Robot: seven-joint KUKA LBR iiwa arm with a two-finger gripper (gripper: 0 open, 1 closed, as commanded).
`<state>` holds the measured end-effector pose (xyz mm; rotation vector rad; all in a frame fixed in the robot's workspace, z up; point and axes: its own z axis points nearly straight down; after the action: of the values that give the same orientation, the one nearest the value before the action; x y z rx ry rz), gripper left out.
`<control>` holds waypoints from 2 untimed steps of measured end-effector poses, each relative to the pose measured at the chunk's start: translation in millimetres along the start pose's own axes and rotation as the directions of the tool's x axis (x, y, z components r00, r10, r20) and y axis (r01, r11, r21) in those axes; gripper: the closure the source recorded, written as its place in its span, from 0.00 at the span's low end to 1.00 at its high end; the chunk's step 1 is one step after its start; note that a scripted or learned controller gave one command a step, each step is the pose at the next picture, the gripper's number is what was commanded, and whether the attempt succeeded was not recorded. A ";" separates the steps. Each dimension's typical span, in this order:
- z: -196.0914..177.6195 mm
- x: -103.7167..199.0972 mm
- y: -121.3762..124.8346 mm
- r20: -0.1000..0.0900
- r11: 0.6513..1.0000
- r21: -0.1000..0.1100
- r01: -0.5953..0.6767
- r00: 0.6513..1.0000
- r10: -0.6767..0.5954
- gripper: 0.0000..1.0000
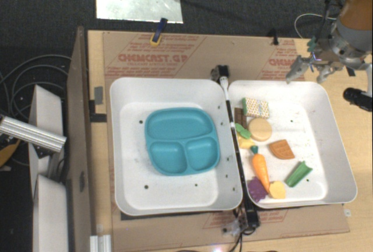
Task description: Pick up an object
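from the camera above the bench, two white bins are seen side by side on brown card. a blue tray (182, 141) with three parts is set in the middle of the left bin (125, 122). toy food is spread in the right bin (326, 128), mostly along its left side. a checked cracker (256, 107) is placed farthest back, and a round tan cookie (260, 129) is found just in front of it. a yellow piece (247, 143) is tucked left of the cookie. a brown toast (282, 149) is laid near the middle. an orange carrot (261, 170) is pointed toward the near edge, with a purple piece (255, 188) and a yellow lemon (277, 189) at its near end. a green pod (298, 174) is tilted to the right of them. the gripper (310, 71) is held above the far right corner of the right bin, well away from the food. its two fingers are spread open and nothing is held between them.
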<state>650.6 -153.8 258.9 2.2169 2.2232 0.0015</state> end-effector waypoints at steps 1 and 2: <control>161.8 -10.7 -71.9 -0.005 1.000 0.019 -0.005 1.000 0.005 0.00; 175.6 -1.0 -113.3 -0.002 1.000 0.005 -0.003 1.000 0.003 0.00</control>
<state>537.7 -155.3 83.0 2.2244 2.2230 -0.0017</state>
